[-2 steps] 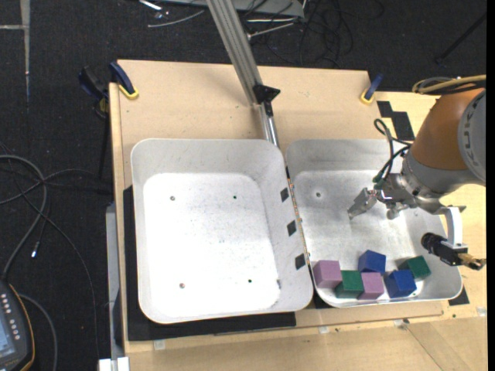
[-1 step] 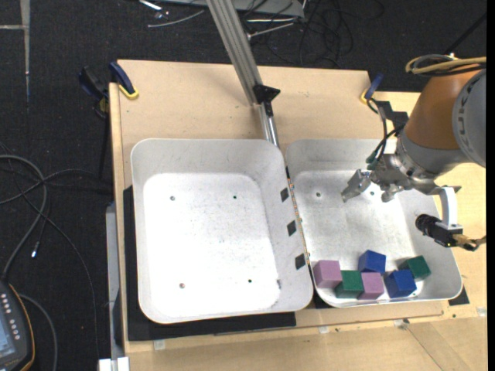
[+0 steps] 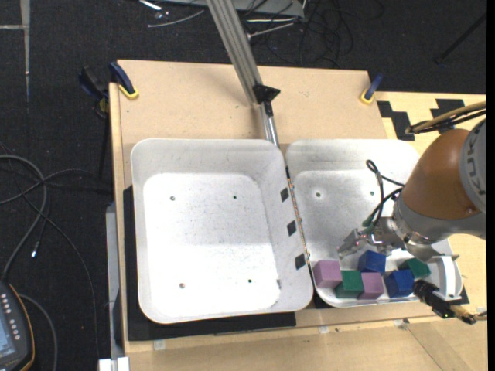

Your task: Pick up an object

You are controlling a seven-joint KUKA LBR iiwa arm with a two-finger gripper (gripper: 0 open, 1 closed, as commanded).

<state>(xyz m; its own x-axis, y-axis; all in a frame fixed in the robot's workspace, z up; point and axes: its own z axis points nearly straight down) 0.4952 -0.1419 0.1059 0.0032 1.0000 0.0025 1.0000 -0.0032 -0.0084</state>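
The right bin [image 3: 340,178] is the landmark here. Its far half is bare white floor, open from the back wall down to about the middle. All the blocks crowd its near edge, pressed close to the front rim, with little free space between them. The left bin [image 3: 205,222], touching the right bin's left wall, offers a wide bare floor.

The arm [image 3: 445,180] comes in over the right bin's right side, and its wrist covers that corner, hiding part of the rim and whatever lies beneath. The gripper [image 3: 357,242] hangs low just behind the block cluster, above the bin floor; it is small and blurred against cables, so whether it is released or clenched cannot be told, and no block is visibly caught in it.

Counted along the near edge: two purple blocks [image 3: 328,273], two blue blocks [image 3: 373,261] and two green blocks [image 3: 352,283], one green partly hidden by the wrist.
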